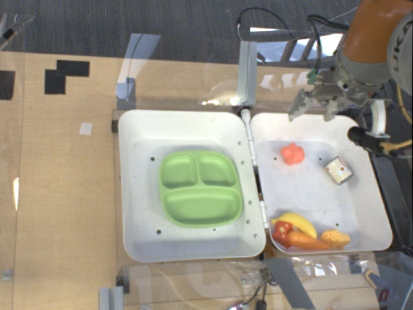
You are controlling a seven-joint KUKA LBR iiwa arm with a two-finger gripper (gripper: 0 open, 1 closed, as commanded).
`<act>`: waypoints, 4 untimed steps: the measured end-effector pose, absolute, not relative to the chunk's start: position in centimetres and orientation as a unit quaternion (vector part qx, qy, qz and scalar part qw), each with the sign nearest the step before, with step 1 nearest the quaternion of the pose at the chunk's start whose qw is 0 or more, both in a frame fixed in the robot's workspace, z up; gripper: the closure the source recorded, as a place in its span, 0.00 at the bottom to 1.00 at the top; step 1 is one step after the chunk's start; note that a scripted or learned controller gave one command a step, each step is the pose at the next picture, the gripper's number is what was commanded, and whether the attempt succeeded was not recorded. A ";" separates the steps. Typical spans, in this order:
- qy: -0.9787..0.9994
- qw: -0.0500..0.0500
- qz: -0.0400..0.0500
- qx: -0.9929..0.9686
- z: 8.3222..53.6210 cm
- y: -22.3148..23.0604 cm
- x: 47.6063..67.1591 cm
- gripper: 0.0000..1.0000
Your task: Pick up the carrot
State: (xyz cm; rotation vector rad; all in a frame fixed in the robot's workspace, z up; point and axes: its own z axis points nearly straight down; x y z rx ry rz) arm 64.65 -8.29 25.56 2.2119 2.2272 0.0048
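Carrot [308, 241] lies in the right bin [361, 202], near-edge corner, touching a banana [298, 223] and a red item [281, 232], w/ a yellow-orange piece [335, 238] just beside its tip. Gripper [316, 108] hangs over the bin's far rim, fingers spread apart, nothing btwn them, well apart from the carrot, which sits at the opposite side of the bin. Green divided plate [200, 187] in left bin.

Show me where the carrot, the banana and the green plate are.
carrot [308, 241]: camera view, middle of its orange body.
banana [298, 223]: camera view, middle of its yellow curve.
green plate [201, 212]: camera view, floor of its large compartment.
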 end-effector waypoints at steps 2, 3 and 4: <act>0.535 0.001 0.001 0.845 20.7 -16.1 51.5 0.00; 0.477 0.001 0.002 0.879 9.6 -19.3 49.1 0.00; 0.713 0.010 0.005 0.701 9.1 -13.8 49.8 0.00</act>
